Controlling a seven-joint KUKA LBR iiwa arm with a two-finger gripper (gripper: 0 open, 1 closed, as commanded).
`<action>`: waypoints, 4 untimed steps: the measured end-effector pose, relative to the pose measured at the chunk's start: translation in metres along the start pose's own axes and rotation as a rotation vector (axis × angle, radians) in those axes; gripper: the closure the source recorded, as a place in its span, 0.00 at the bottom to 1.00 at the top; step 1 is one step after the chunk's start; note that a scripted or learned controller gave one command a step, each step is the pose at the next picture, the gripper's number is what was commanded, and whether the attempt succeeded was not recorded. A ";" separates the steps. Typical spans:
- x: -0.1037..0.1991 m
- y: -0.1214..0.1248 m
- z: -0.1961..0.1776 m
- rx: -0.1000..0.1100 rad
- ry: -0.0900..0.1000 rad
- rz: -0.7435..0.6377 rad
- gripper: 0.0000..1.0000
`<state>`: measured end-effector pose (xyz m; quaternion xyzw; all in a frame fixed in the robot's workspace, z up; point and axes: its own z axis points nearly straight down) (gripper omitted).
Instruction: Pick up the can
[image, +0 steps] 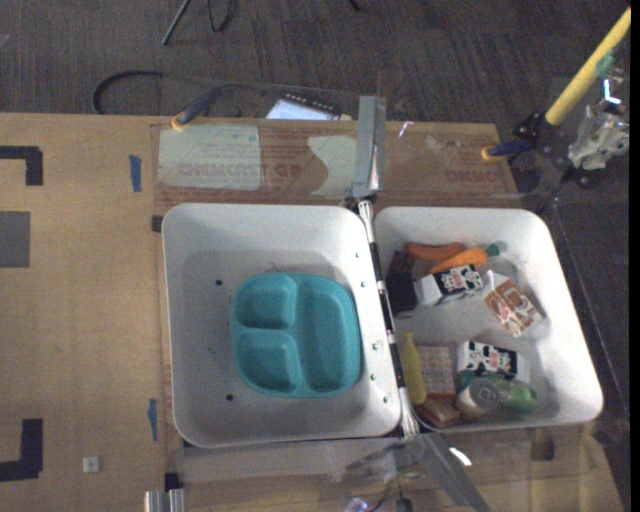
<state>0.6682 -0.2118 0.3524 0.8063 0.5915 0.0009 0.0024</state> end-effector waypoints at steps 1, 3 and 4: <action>0.001 -0.001 -0.012 0.000 0.001 0.037 1.00; 0.009 -0.004 -0.023 0.001 0.001 0.083 1.00; 0.009 -0.003 -0.034 -0.004 -0.001 0.081 1.00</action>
